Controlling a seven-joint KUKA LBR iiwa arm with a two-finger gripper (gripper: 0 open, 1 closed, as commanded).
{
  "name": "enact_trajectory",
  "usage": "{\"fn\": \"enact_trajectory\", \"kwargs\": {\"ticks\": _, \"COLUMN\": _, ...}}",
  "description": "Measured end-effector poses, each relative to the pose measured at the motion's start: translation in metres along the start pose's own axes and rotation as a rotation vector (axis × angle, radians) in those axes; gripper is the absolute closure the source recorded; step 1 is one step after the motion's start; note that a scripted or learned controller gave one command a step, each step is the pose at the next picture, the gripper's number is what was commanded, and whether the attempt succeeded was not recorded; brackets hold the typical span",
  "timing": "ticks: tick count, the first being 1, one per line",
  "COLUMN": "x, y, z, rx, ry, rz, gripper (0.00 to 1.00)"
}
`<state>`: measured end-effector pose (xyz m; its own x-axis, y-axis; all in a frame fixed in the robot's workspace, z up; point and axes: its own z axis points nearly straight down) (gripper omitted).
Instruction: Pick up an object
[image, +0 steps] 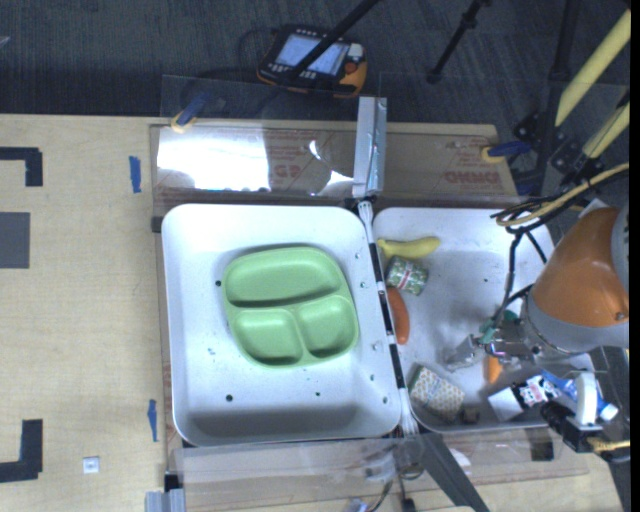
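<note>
Low over the right bin (450, 215), toward its near right corner: gripper (478, 348), reaching in from the right, apparently to work the clutter there. Impossible to tell whether open or closed; nothing seen held. Just beside it, toward the near edge, an orange piece (492, 370) and a blue-white pack (545, 390), probably the likeliest targets for being closest. At the near left corner, a patterned pouch (437, 392). Along the left wall, well apart from the gripper: banana (408, 245) at the far end, can (407, 276) next, then carrot (400, 318), pressed to the wall and so awkward to straddle. In the left bin (190, 300), a green tray (290, 305), central. Pick judged not yet made.
</note>
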<state>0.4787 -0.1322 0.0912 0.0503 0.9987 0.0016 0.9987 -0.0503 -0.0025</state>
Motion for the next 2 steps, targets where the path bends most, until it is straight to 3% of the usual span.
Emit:
{"fn": "enact_trajectory", "kwargs": {"ticks": 1, "x": 0.038, "y": 0.030, "z": 0.004, "rx": -0.009, "ry": -0.001, "rz": 0.510, "gripper": 0.00}}
{"fn": "enact_trajectory", "kwargs": {"ticks": 2, "x": -0.026, "y": 0.001, "z": -0.056, "rx": -0.002, "ry": -0.001, "rz": 0.365, "gripper": 0.00}}
